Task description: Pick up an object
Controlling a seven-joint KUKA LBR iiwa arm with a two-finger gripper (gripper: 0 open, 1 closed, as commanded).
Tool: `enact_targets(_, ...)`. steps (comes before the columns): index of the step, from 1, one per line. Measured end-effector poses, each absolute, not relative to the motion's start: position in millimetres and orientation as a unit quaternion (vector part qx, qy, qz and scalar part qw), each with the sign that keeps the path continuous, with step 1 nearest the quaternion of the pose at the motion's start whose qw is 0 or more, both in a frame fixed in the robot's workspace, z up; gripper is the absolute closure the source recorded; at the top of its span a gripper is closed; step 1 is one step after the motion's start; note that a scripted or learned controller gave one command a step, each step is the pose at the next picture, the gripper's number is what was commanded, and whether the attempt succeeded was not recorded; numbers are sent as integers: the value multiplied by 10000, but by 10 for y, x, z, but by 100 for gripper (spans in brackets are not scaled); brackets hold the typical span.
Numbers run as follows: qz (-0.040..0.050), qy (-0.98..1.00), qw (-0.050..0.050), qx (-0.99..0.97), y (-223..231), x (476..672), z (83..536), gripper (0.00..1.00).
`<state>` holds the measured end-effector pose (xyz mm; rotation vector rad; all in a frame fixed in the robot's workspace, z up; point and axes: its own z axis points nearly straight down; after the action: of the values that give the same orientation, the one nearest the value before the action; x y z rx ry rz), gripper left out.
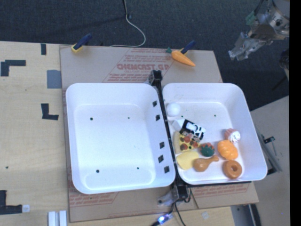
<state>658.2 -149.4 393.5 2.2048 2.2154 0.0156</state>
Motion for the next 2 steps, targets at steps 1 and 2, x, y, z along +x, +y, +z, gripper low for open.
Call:
enact_targets(1, 38, 7084, 71, 7058, -1537, 6690, 5169, 100)
enact_targets(2, 4, 7075, 16, 7067, -1427, 6684, 5365, 100)
